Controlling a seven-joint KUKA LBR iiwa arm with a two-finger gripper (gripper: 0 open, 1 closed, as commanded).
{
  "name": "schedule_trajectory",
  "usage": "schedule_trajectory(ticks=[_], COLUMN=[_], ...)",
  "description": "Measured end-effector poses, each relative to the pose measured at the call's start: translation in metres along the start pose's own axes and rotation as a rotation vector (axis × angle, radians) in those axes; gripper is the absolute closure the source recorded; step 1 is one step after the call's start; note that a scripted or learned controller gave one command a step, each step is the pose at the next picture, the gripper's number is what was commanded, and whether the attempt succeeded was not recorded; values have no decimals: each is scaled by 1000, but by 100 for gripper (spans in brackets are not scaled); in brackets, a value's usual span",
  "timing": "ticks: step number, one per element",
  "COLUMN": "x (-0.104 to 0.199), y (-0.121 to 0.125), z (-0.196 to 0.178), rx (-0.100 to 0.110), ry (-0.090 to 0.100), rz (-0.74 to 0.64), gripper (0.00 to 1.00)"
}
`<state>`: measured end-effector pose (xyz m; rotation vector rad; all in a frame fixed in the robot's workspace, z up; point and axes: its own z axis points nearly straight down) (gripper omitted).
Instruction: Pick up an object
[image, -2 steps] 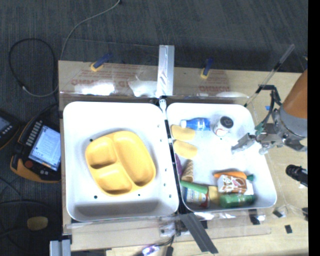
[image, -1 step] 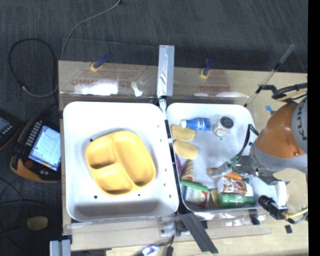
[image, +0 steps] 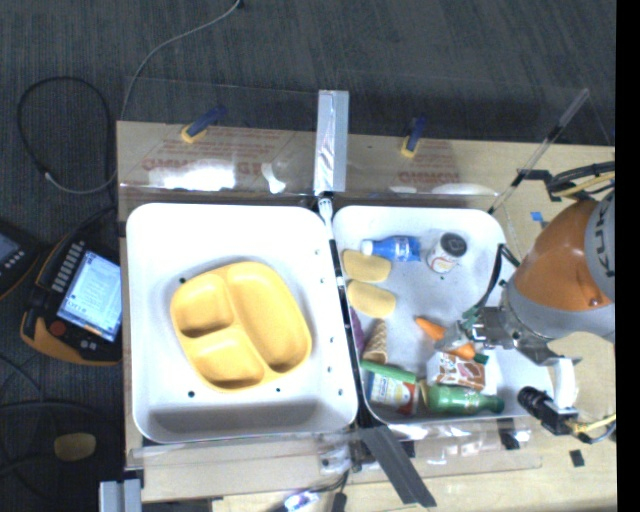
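The right bin (image: 480, 222) holds several small items. A blue bottle (image: 392, 248) lies at the back beside a round black-and-white piece (image: 449, 250). Two pale yellow pieces (image: 366, 266) (image: 372, 298) sit along the left wall, with a waffle cone (image: 377, 343) below them. A small orange carrot (image: 430, 326) lies mid-bin. A green bottle (image: 440, 399) lies along the front wall, and a white-and-red packet (image: 461, 372) rests just above it. My gripper (image: 480, 334) is low at the bin's right side, just above the packet and right of the carrot. Nothing can be seen held in it.
The left bin (image: 150, 330) holds a yellow divided tray (image: 240, 322). A upright metal post (image: 331, 140) stands behind the wall between the bins. The arm's orange-banded wrist (image: 560, 270) hangs over the right bin's right rim.
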<state>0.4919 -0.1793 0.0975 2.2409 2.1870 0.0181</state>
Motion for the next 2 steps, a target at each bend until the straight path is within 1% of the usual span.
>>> schedule_trajectory(ticks=[1,2], x=[50,92], y=[37,60], z=[-74,-81], rx=[21,23], ry=[-2,-3], rz=[51,121], gripper=[100,100])
